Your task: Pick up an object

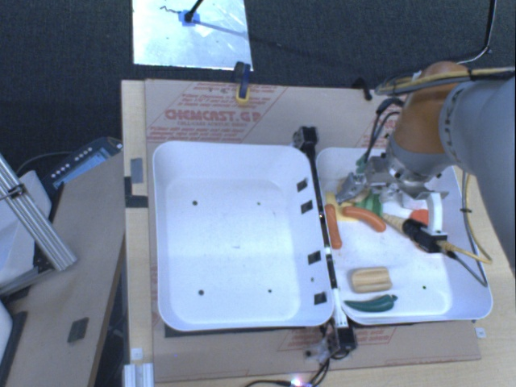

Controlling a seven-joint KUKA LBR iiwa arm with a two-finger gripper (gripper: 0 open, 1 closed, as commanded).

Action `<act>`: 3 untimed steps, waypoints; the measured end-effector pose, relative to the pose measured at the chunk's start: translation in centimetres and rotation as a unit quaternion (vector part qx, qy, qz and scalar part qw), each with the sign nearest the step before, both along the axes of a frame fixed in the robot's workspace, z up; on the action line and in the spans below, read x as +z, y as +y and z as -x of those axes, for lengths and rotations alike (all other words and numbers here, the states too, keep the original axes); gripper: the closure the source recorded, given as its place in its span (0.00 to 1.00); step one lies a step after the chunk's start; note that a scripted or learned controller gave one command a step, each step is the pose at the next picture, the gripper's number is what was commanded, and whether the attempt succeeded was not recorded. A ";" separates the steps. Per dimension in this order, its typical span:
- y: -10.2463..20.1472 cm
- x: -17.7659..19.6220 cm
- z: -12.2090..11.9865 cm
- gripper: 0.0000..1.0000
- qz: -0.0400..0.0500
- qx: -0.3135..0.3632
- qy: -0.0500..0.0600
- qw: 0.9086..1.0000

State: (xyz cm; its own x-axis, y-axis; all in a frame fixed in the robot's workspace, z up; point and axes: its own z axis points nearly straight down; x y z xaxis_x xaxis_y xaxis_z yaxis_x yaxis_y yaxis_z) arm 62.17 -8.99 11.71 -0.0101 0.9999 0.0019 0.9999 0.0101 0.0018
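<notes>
My gripper (pixel 352 189) is low over the upper part of the right bin (pixel 459 297), with the grey arm coming in from the right. Just below it lies an orange sausage-shaped piece (pixel 365 216), and a yellow-green item (pixel 376 197) pokes out from under the wrist. A slim orange stick (pixel 332 226) lies along the bin's left wall. A tan bread-like block (pixel 370 280) and a dark green pepper (pixel 372 302) rest near the front edge. A red and white piece (pixel 418 214) sits to the right of the gripper. Nothing is seen held.
The left bin (pixel 234 232) stands beside the right one, with a black-clipped divider (pixel 318 216) between them. A cardboard sheet (pixel 210 111) lies under both bins. A shiny plate (pixel 190 22) rests at the back.
</notes>
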 end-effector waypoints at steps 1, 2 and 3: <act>0.7 -3.4 -0.7 0.00 0.001 -0.002 0.001 1.000; 0.6 -2.2 -0.8 1.00 0.001 -0.002 -0.001 1.000; -1.1 -3.1 4.1 1.00 0.001 -0.005 -0.001 1.000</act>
State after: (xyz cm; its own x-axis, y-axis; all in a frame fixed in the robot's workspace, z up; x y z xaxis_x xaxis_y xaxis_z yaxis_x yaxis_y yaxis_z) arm 58.05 -10.07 8.56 0.0004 1.0000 -0.0001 1.0000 -0.0004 0.0030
